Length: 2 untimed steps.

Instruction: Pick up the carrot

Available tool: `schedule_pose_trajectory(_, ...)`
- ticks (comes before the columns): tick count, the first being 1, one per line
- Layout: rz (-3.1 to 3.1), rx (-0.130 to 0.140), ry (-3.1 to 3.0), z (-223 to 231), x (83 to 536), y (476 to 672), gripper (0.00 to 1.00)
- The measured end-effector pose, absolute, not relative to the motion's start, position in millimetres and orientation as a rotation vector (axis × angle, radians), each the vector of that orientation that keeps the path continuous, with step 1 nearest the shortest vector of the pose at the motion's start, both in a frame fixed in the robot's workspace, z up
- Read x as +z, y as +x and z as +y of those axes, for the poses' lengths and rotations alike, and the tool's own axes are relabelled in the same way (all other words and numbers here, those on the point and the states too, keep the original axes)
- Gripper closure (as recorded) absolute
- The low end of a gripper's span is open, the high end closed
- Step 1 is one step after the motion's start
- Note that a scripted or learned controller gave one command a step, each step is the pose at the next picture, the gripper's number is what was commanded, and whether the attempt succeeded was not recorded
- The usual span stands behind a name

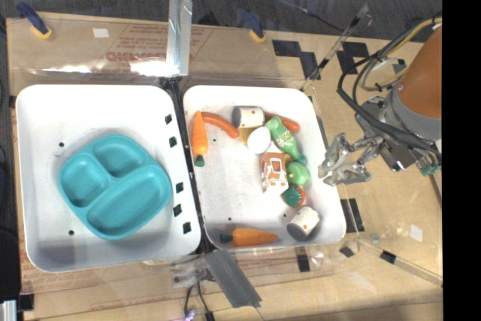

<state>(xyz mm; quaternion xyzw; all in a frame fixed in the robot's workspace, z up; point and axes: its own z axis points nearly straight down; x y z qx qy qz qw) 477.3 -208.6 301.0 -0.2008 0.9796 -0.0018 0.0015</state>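
Observation:
Two carrots lie in the right bin. One carrot stands lengthwise by the left wall, its green end toward the front. The other carrot lies flat along the front wall. My gripper hangs over the bin's right rim, well to the right of both carrots and higher than the toys. Its fingers stand open with nothing between them. The grey arm with its orange band reaches in from the right.
Crowding the right bin's right half are a curved red-orange piece, a grey-white can, an egg, a green bottle, an orange-white box, a green ball and a cup. A teal divided plate lies in the left bin.

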Motion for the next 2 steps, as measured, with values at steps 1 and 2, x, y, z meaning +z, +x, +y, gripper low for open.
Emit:
schedule_pose_trajectory(1, 2.93, -0.005, -1.124, -209.3, 298.9, 493.1, 1.0)
schedule_pose_trajectory(2, 2.681, -0.007, -1.633, -210.2, 379.8, 490.9, 1.0)
